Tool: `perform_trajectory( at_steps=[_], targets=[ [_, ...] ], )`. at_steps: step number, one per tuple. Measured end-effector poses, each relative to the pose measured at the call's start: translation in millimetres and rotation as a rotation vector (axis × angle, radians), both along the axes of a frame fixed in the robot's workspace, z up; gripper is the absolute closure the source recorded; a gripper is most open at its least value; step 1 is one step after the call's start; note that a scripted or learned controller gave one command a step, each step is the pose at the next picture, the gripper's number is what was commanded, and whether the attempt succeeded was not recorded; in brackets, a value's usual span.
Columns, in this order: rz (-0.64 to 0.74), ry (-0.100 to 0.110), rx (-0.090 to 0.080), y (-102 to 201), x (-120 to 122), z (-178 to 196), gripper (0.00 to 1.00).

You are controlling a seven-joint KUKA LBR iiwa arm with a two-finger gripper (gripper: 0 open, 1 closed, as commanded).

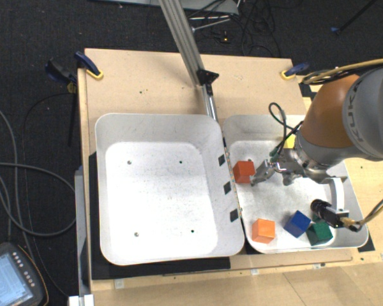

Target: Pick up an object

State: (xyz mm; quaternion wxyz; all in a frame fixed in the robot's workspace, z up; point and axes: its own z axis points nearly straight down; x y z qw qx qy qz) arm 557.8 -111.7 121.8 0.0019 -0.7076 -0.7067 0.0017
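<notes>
In the right bin [258, 129] a dark orange block [244, 170] lies near the left wall. My gripper [263, 173] hangs just to its right, low over the bin floor, with the near finger close to the block. A lighter orange block [263, 230] rests at the bin's front. A blue block [299, 224] and a green block [319, 234] sit together at the front right. The arm's grey and orange wrist [335, 123] covers the bin's right part.
The left bin [156, 183] stands beside the right one, divided by a shared rim with black clips. A metal pole [186, 40] slants down from the back to the bins' junction. Cables trail near the right bin's edge.
</notes>
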Motion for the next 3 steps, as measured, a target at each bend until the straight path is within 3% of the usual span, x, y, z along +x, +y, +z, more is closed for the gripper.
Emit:
perform_trajectory(
  at_steps=[1,2,3],
  targets=[
    [0.001,-0.003,0.0,0,0,-28,0.0],
    [0.0,-0.006,0.0,0,1,-16,1.0],
    [0.003,-0.009,-0.001,2,-1,26,1.0]
  ],
)
